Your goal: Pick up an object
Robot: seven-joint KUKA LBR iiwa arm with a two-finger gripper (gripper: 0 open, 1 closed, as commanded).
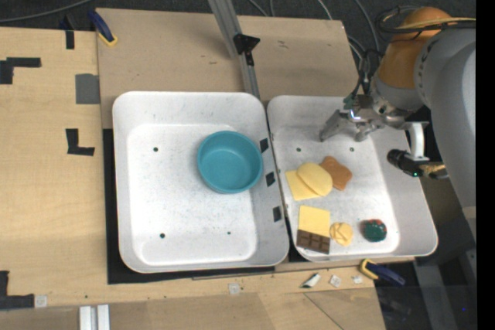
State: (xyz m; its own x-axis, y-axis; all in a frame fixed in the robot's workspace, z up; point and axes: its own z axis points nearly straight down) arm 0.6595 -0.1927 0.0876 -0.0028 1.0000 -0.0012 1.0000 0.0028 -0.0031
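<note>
The gripper [340, 129] hangs over the far part of the right bin [302, 113], its two fingers spread apart with nothing between them. The things worth picking lie nearer in that same bin: a pale yellow bun-shaped piece [315, 178] touching a small orange-brown piece [338, 171] on its right, then a yellow block [314, 219] with a dark brown bar [313, 242] against its near edge, a little yellow round piece [340, 233] just beside them, and a dark green and red ball [374, 229] near the right wall. The blue bowl [228, 161] sits alone in the left bin [131, 166].

To do this step well, I would choose a target that stands apart from its neighbours, likely the ball or the little round piece, since the crowded pieces may shift together. Centre the spread fingers over it, come straight down so one finger lands on each side, and close only once low enough. The ball could roll, so a square, level approach matters
</note>
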